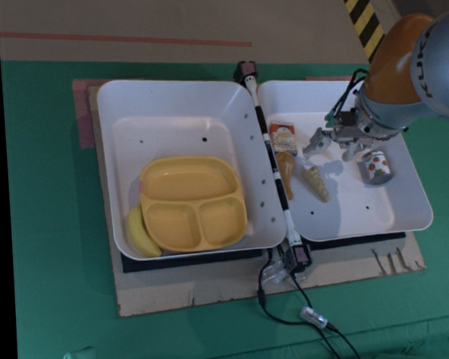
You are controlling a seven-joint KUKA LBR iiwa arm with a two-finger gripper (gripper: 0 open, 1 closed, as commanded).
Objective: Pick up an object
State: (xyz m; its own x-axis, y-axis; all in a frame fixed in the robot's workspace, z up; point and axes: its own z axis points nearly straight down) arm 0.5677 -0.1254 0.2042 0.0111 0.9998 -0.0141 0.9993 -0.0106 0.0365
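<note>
A green cloth covers the table [53, 223], and a sheet of cardboard [186, 291] lies on it under two shallow white bins. The left bin [167, 102] holds a yellow plate [193, 203] with three compartments, set toward the near side of the bin. A banana [140, 233] lies just beside the plate's left edge, touching it, against the bin's near left corner.

Between the bins runs a black-and-white striped bar [273, 164], with black cables [292, 300] trailing from its near end across the cardboard and cloth.

The right bin [363, 219] holds several small things. Near its left wall lies a small carton [283, 137] with an orange and white label, and just below it a brown cone-shaped piece [285, 171]. Beside that lies a second, paler cone [316, 183], tilted. Further right, near the bin's right wall, a small can [375, 166] with a red and white label lies on its side.

The gripper [335, 145] hangs over the middle of the right bin, above the cones and left of the can, its fingers spread apart with nothing between them. The grey arm [408, 73] with its orange band reaches in from the upper right.
</note>
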